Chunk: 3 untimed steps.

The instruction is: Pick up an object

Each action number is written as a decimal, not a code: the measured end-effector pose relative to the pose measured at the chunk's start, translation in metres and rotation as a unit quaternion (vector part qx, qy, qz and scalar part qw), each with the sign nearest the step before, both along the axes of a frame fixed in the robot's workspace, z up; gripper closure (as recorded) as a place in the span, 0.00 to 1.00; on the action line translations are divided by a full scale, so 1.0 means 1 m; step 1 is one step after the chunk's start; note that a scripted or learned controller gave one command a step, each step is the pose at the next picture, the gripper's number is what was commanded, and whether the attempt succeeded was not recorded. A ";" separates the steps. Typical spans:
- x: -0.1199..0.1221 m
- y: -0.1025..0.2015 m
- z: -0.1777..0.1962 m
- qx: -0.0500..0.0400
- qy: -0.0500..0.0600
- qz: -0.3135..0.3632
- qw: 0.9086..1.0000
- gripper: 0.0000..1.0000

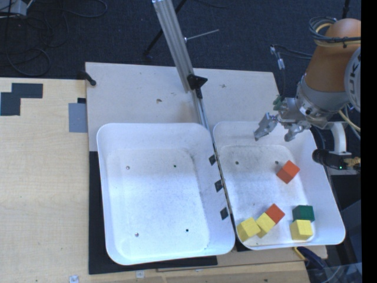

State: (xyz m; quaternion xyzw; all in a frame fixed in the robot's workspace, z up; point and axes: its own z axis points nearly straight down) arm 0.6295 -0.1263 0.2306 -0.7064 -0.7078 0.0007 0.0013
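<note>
My gripper (275,132) hangs over the far edge of the right bin (253,152), its two fingers spread apart with nothing between them. Below and to its right an orange-red block (288,172) lies alone in that bin. Near the bin's front sit two yellow blocks (257,226) touching a second orange-red block (275,213). Further right a dark green block (304,212) rests just behind another yellow block (301,229).
The left bin (156,190) lies beside the right one, split from it by a ridge with black clips (218,185). A slanted aluminium post (177,46) rises behind the bins. The arm's orange band (333,58) is at the far right.
</note>
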 end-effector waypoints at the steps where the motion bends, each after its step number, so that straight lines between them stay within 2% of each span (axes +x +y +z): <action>1: -0.028 -0.083 -0.070 -0.001 0.004 -0.004 1.000 0.00; 2: -0.040 -0.082 -0.117 -0.001 -0.003 0.000 1.000 0.00; 3: -0.009 -0.083 -0.141 0.000 -0.001 0.000 1.000 0.00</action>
